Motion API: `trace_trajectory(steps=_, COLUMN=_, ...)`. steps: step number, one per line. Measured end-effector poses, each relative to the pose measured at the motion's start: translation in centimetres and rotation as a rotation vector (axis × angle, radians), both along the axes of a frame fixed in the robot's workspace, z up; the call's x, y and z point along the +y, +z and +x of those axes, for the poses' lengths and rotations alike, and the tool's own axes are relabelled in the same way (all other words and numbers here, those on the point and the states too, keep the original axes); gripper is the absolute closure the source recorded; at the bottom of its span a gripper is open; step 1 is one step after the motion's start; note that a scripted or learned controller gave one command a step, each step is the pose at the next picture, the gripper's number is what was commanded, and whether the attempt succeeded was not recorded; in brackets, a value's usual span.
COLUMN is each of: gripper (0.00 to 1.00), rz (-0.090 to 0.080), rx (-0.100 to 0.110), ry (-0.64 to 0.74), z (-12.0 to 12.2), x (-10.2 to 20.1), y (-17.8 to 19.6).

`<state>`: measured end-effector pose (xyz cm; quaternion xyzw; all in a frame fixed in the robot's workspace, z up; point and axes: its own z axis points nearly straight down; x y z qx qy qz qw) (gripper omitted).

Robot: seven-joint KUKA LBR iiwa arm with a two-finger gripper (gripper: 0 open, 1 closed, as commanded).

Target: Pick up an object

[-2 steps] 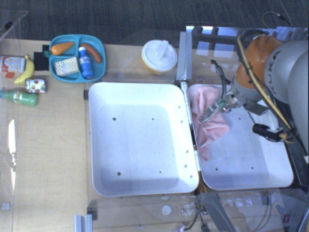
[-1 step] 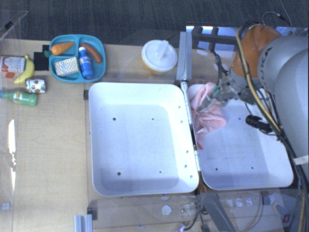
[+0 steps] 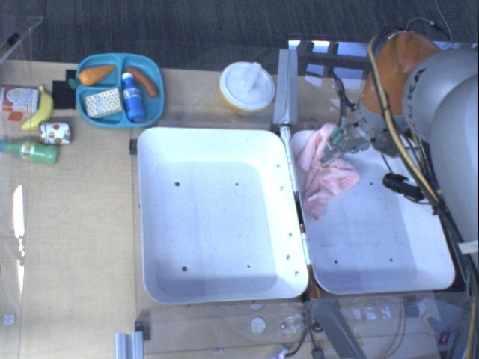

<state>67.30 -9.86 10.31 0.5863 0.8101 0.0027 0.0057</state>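
A crumpled pink cloth (image 3: 326, 176) lies in the back left corner of the right bin (image 3: 382, 238), against the wall shared with the left bin. My gripper (image 3: 341, 138) is down at the cloth's upper right edge, touching or just above it. The grey arm with its orange band (image 3: 400, 62) reaches in from the back right and hides the bin's far right corner. Whether any cloth is held cannot be made out.
The left bin (image 3: 217, 215) sits beside the right one. Behind it stand a white lidded cup (image 3: 247, 86) and a blue divided plate (image 3: 120, 90) of toy food. A banana (image 3: 41, 109), a can (image 3: 55, 132) and a green bottle (image 3: 30, 152) lie far left. Yellow and black cables (image 3: 408, 163) hang over the right bin.
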Motion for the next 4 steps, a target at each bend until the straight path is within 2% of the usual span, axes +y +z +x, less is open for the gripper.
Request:
trace_trajectory(steps=1, gripper=0.0, rz=0.004, rx=0.008, ry=0.002, z=-0.1, x=0.2, y=-0.1)
trace_trajectory(steps=2, gripper=0.0, rz=0.012, rx=0.017, ry=0.043, z=-0.2, x=-1.0, y=-1.1)
trace_trajectory(steps=3, gripper=1.0, rz=0.0, rx=0.0, ry=0.047, z=0.1, x=-1.2, y=0.1)
trace_trajectory(steps=4, gripper=0.0, rz=0.007, rx=0.012, ry=0.049, z=-0.1, x=-0.9, y=-0.1)
